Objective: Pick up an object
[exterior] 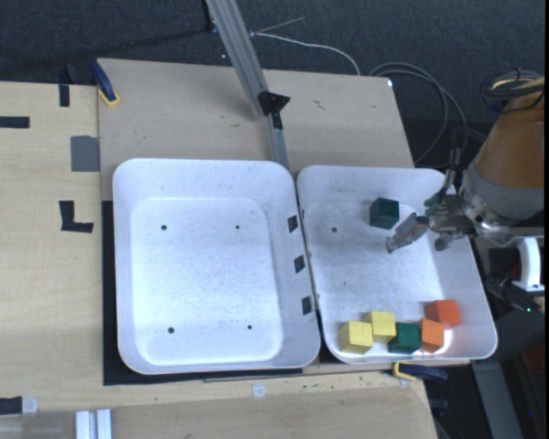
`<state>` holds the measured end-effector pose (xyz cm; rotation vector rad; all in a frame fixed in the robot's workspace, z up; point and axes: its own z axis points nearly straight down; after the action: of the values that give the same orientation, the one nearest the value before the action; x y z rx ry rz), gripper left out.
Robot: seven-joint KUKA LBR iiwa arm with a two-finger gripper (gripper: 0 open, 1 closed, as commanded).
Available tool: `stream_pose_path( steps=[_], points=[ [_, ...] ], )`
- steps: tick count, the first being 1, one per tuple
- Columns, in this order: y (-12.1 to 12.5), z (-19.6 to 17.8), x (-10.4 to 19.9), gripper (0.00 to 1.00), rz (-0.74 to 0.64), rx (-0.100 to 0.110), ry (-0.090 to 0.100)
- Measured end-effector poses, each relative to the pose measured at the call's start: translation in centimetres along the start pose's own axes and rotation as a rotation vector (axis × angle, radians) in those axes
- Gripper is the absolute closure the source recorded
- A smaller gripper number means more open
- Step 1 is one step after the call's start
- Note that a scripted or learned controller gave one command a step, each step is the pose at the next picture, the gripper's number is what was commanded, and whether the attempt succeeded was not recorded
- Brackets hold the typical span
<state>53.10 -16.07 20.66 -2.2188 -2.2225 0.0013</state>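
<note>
Along the near wall of the right bin lies a tight row: two yellow cubes, a green block and two orange cubes, touching one another. Avoid these; neighbours obstruct finger entry. Farther in, the dark green cube sits alone, the better target. The tool hangs just beside it, holding nothing; whether its fingers are spread cannot be told. Centre over the cube before descending. The left bin needs no attention.
</note>
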Motion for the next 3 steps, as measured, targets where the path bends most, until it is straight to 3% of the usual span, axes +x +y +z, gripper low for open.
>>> stream_pose_path(
  steps=[1, 2, 3],
  points=[
    [6.7, 11.9, -2.9, 0.00, -0.001, 0.004, -0.001],
    [12.8, 11.4, 0.5, 0.00, -0.005, -0.005, 0.000],
    [12.5, 10.5, 0.2, 1.00, -0.003, 0.001, -0.003]
  ],
)
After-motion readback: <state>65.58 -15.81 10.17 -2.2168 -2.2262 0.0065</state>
